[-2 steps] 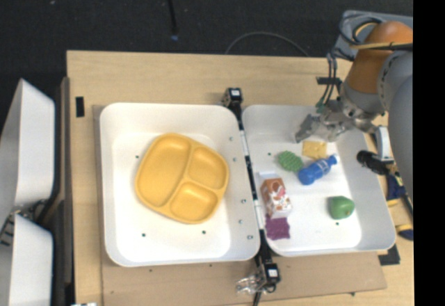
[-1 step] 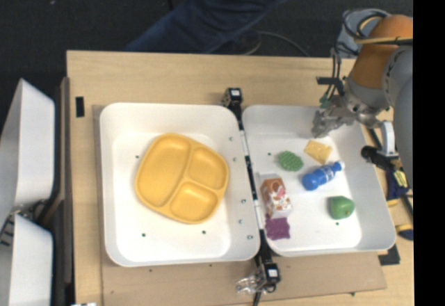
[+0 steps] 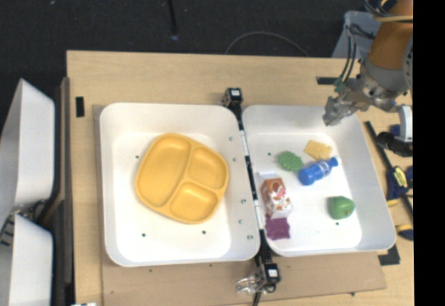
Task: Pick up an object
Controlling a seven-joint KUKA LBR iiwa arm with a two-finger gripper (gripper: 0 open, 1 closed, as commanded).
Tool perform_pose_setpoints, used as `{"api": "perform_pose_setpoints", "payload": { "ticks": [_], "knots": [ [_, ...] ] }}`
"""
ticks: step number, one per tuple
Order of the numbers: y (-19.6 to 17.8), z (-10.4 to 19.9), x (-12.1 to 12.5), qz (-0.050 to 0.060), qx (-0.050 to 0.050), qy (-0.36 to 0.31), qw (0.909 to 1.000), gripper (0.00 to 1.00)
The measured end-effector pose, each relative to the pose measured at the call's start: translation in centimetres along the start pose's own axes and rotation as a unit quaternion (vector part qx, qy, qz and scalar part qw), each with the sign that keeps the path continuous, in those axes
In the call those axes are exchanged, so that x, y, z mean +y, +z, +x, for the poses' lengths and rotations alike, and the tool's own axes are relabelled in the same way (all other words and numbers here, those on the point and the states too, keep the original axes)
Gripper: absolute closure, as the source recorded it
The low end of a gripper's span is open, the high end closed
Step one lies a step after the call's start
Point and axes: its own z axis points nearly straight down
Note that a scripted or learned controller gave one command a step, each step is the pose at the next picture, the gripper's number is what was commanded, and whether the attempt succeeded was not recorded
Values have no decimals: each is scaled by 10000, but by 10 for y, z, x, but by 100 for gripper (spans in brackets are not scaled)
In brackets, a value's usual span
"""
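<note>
The right bin (image 3: 348, 238) holds several small objects: a yellow sponge-like block (image 3: 318, 150), a blue bottle (image 3: 318, 171), a green bumpy piece (image 3: 290, 160), a green round object (image 3: 341, 208), a red-and-white carton (image 3: 275, 197) and a purple piece (image 3: 277, 229). My gripper (image 3: 335, 113) hangs over the bin's far right corner, up and to the right of the yellow block. Nothing shows between its tips. The arm with its orange band (image 3: 388, 44) comes in from the upper right.
The left bin (image 3: 118, 228) holds a yellow divided plate (image 3: 181, 177). A black clamp (image 3: 232, 97) sits at the far end of the seam between the bins, another fitting (image 3: 259, 278) at the near end. Tools lie along the bench's right edge (image 3: 398, 179).
</note>
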Motion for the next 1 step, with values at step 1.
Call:
{"api": "perform_pose_setpoints", "payload": {
  "ticks": [1],
  "knots": [
    [-56,1,12,-7,-2,-11,10000,100]
  ]
}}
